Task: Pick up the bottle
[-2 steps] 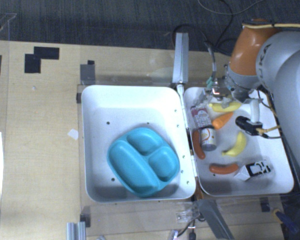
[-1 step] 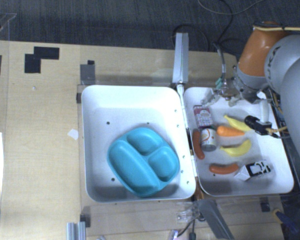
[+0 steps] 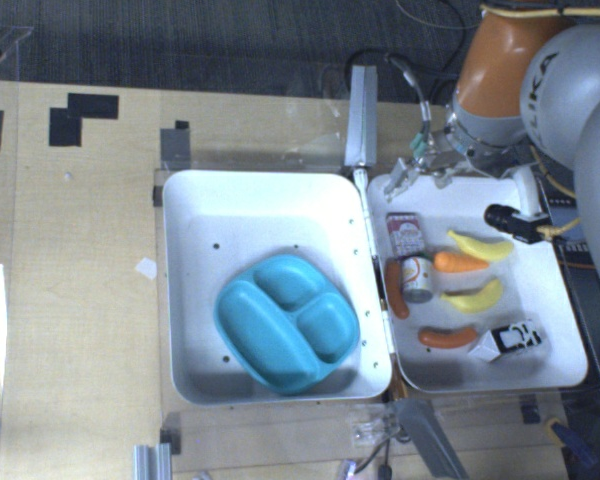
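A small white bottle with a black label (image 3: 514, 338) lies on its side in the near right corner of the right bin (image 3: 570, 363). My gripper (image 3: 418, 175) hangs over the far left corner of that bin, well away from the bottle. Its metal fingers (image 3: 395, 181) are spread open with nothing between them. The orange band and grey arm rise behind it at the upper right.
The right bin also holds a maroon packet (image 3: 405, 233), a can (image 3: 416, 277), two sausages (image 3: 447, 337), a carrot (image 3: 460, 262) and two bananas (image 3: 477, 296). A black part with a yellow cable (image 3: 511, 222) juts over the bin's right side. A blue divided plate (image 3: 286, 320) lies in the left bin (image 3: 195, 268).
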Available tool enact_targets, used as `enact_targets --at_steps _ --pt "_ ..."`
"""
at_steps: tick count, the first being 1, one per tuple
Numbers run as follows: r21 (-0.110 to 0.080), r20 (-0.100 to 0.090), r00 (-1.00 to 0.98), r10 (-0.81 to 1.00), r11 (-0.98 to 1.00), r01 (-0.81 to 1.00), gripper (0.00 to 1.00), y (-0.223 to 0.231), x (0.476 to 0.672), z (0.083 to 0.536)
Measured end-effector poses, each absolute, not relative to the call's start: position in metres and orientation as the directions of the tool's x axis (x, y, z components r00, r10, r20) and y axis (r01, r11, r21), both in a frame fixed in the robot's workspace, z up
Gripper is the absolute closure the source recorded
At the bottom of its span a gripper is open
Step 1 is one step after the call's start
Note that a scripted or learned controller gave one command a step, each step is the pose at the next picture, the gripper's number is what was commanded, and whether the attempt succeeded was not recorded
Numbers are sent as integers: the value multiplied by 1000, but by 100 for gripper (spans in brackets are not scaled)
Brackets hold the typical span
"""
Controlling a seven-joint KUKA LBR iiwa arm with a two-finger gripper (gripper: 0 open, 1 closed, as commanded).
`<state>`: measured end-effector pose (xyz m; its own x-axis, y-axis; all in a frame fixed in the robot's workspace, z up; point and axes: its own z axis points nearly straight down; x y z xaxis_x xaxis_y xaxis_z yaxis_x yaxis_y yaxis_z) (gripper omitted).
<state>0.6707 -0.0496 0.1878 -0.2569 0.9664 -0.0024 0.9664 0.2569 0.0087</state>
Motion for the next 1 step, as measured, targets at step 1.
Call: enact_targets --at_steps 1 --pt "6 -4 -512 859 512 859 0 -130 635 133"
